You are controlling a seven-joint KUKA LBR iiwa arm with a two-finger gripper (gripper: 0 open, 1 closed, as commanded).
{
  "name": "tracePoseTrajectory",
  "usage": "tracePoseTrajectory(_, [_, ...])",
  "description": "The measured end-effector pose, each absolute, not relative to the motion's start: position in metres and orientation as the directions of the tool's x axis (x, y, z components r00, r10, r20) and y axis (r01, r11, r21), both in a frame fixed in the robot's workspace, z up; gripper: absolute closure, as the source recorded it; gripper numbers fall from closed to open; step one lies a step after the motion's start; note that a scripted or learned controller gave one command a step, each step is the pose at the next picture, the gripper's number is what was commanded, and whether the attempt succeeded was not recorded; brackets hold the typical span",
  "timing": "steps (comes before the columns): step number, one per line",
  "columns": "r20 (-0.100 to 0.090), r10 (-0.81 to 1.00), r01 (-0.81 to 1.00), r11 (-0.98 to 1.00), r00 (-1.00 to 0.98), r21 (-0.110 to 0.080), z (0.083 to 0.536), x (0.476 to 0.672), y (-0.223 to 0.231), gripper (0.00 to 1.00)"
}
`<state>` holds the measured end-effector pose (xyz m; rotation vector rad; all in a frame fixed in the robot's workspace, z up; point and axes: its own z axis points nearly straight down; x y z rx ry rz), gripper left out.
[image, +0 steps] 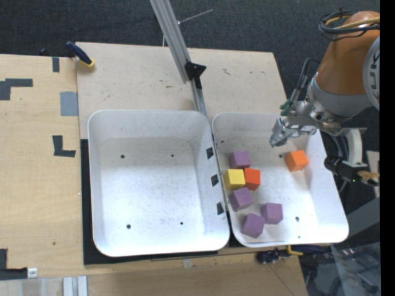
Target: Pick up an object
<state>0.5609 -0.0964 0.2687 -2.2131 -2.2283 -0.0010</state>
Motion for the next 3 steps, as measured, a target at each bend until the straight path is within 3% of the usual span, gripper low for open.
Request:
tracePoseTrajectory(2, [0.001,1.000,1.000,0.007,-0.007,-0.001,0.246,0.595,0.004,1.00])
tracePoseTrajectory(3, [0.001,1.000,1.000,0.006,-0.006,-0.003,0.234,0.596,0.059,1.00])
